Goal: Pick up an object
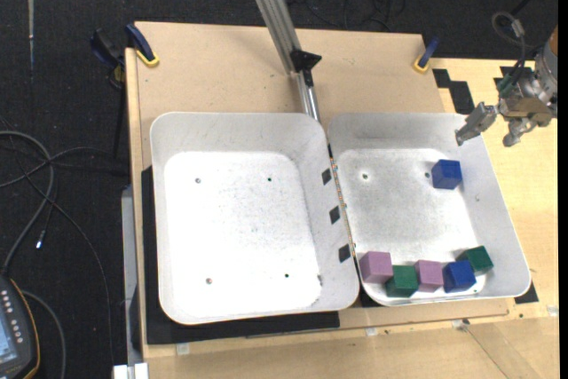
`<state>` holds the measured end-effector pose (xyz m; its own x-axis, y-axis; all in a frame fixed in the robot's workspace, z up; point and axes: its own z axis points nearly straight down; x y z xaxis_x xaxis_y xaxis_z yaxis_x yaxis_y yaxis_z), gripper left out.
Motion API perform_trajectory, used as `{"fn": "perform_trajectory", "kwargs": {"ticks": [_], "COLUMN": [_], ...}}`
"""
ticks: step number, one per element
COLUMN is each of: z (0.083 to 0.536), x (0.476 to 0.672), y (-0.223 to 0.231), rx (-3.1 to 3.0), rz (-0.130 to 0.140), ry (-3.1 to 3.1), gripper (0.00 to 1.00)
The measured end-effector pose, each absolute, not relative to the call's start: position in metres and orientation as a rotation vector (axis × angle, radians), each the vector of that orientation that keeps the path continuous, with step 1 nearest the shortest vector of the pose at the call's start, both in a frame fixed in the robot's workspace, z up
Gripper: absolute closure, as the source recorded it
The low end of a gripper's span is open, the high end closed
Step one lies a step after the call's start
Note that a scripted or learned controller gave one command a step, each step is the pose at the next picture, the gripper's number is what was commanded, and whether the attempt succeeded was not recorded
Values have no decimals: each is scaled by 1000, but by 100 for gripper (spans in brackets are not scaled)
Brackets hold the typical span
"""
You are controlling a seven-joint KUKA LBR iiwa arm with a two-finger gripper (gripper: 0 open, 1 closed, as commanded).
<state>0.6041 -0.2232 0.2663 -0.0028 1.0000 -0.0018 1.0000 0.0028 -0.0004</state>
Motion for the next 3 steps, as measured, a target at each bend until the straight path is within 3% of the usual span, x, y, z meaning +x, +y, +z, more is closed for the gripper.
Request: {"fn": "perform_trajectory", "kwargs": {"ticks": [1,2,3], "z": [117,95,96], "x": [626,567,642], "y": [-223,-224,-178], "rx": [2221,2226,2209], "rz": [-6,0,6], "ry": [2229,2221,2228], "gripper": [0,0,0]}}
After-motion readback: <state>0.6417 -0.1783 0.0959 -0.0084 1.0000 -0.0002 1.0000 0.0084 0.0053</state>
